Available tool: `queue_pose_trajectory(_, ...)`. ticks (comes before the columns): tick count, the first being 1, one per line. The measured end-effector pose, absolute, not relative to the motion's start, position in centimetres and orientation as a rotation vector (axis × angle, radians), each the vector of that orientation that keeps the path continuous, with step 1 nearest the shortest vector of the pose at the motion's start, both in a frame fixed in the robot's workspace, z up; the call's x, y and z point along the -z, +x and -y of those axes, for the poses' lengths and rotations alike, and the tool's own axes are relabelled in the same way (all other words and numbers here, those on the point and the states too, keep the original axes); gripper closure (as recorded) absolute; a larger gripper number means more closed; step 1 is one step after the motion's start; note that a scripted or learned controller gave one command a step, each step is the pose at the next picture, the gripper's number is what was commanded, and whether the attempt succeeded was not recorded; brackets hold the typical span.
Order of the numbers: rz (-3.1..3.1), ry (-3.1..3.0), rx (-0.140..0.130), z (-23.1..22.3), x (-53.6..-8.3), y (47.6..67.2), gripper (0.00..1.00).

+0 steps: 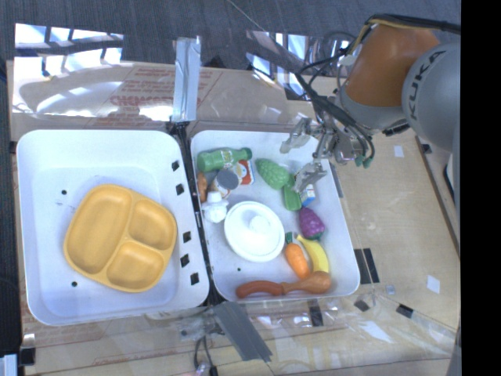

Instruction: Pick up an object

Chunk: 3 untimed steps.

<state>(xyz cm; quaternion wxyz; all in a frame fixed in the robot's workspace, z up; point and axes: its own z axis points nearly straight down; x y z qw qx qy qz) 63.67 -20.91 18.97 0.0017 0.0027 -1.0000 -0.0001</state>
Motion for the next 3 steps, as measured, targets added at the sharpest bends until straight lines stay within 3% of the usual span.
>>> queue_pose_trajectory(1, 3.139, 0.001, 0.001, 20.7, -8.9, 62.5, 0.00)
queue_pose_trajectory(2, 3.139, 0.025, 0.002, 14.5, -9.0, 60.7, 0.00)
queue_pose_trajectory(3, 3.129, 0.238, 0.002, 20.0, -10.9, 56.5, 0.00)
